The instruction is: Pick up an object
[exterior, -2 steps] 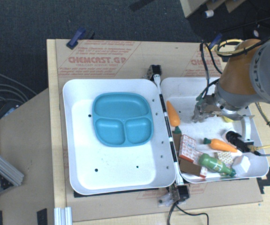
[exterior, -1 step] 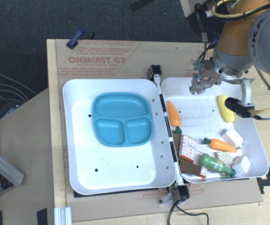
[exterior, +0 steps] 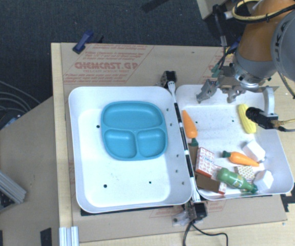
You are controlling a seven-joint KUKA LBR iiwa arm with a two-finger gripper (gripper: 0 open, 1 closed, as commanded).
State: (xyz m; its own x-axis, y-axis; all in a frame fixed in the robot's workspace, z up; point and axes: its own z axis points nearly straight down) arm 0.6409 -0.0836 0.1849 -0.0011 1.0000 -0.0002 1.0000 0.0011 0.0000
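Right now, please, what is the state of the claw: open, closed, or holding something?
Claw: open, fingers spread, holding nothing, above the far edge of the right bin.

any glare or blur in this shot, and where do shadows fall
Camera view: even, soft lighting; the left bin has a faint grey shadow along its inner walls, and the blue tray shows a mild sheen; the gripper and the small items in the right bin look slightly soft; no harsh glare.
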